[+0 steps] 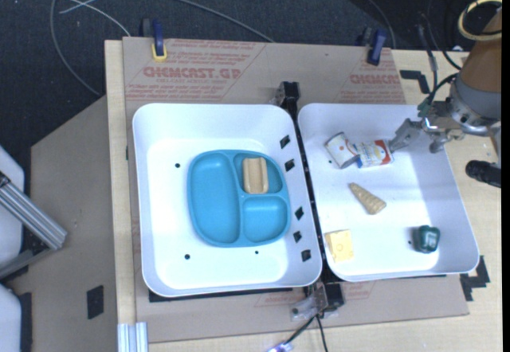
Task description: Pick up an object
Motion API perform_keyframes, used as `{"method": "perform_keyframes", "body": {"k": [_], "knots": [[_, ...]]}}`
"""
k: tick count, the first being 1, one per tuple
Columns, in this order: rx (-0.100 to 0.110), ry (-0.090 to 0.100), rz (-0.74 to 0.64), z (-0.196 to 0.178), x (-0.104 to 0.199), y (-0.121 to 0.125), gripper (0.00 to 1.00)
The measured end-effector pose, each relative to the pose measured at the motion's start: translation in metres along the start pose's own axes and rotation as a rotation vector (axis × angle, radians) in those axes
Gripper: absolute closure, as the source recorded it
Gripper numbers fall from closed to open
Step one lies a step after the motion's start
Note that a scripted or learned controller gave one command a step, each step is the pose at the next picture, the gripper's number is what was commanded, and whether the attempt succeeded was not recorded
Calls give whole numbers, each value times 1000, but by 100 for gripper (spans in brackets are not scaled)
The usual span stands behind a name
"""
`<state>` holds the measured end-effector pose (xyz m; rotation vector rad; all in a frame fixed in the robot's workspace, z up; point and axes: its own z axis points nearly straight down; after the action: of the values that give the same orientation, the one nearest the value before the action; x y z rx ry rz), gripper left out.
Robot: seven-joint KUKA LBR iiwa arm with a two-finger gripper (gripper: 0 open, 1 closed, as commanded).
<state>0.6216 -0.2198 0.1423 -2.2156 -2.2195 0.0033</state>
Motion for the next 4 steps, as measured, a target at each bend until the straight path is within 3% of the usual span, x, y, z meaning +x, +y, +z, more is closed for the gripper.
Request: {"method": "perform_keyframes", "body": {"k": [1,2,4], "knots": [[-5,3,0,50,2,2,0],[-12,0,-3,34,2,4,100],[-12,-4,0,-57,1,8,100]]}}
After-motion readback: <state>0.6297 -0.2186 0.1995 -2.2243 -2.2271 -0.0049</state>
